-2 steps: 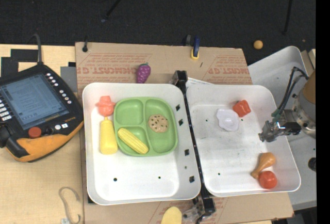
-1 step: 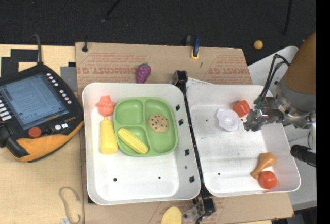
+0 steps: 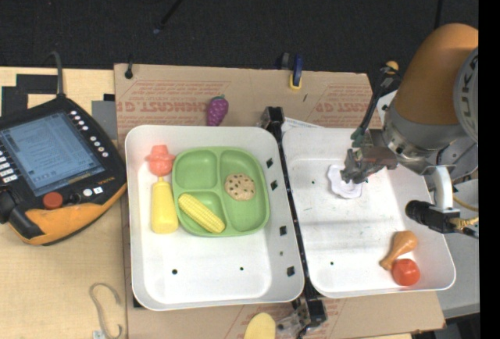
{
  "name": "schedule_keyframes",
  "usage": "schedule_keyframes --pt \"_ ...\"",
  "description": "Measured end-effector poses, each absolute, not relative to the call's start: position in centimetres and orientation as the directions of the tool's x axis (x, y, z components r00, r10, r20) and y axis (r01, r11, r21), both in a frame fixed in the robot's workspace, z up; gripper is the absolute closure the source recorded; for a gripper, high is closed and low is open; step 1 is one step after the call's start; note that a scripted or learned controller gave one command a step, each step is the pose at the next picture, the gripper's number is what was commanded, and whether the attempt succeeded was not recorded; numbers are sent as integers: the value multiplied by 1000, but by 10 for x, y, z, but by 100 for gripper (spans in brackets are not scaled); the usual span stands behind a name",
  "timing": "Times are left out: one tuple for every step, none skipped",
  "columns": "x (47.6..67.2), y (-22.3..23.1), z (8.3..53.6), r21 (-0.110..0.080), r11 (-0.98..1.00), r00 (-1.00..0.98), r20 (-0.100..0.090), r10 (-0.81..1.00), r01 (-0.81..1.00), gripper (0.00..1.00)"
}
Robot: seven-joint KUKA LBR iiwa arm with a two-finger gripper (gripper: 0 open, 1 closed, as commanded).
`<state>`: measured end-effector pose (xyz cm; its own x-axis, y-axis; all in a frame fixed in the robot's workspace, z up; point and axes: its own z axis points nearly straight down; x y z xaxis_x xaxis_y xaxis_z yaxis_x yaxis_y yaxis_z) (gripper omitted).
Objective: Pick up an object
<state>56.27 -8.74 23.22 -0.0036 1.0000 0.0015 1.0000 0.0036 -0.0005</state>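
My gripper (image 3: 353,173) is low in the right bin (image 3: 367,283), right over a small white and lavender object (image 3: 344,185) near the bin's upper middle. The gripper's dark body covers part of that object. At the bin's lower right lie an orange drumstick (image 3: 399,245) and a red tomato (image 3: 405,272), touching each other. In the left bin (image 3: 203,283) a green divided plate (image 3: 205,172) holds a cookie (image 3: 240,187) and a corn cob (image 3: 201,212). A yellow bottle (image 3: 162,206) and a pink-red piece (image 3: 159,160) lie just left of the plate.
Purple grapes (image 3: 217,109) rest on the cardboard behind the left bin. A yellow item (image 3: 260,326) sits below the bins at the front edge. A teach pendant (image 3: 51,169) lies on the bench to the left. The arm's orange band (image 3: 437,72) looms over the right bin's far corner.
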Motion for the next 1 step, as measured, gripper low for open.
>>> schedule_keyframes --pt "585 -47 233 -1 3 -3 2 1000 1000 100"
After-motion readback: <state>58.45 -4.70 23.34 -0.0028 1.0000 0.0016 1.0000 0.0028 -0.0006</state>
